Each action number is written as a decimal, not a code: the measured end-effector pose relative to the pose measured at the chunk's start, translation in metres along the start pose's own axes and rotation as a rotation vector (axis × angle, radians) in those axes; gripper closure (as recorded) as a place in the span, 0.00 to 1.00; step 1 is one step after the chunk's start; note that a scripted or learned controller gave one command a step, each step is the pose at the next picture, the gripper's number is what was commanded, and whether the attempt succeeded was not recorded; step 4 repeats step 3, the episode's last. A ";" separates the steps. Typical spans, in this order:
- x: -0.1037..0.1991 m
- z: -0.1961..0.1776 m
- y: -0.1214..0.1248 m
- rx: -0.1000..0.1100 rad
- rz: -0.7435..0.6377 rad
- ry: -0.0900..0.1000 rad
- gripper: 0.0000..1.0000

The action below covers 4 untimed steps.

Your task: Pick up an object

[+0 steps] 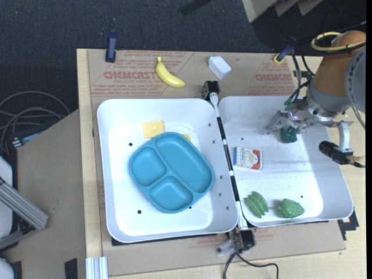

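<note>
My gripper hangs low over the back of the right bin, with the arm coming in from the upper right. Its fingers are spread open. A small dark green object lies on the bin floor just beneath and between them, and no grip on it shows. Nearer the middle of that bin lies a small white carton with red and blue print. Two green toy vegetables rest by the bin's front edge.
The left bin holds a blue divided plate and a yellow block behind it. A yellow banana, a white block and a blue object lie on the board behind the bins.
</note>
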<state>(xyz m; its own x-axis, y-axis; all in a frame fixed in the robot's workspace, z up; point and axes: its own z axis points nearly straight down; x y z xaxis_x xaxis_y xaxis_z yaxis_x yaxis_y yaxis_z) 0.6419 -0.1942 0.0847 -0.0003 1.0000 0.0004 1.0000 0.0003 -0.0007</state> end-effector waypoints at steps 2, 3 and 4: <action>0.075 0.000 -0.003 -0.001 -0.002 0.001 1.00; 0.113 -0.101 -0.076 -0.002 -0.001 0.001 1.00; 0.113 -0.101 -0.076 -0.002 -0.001 0.001 1.00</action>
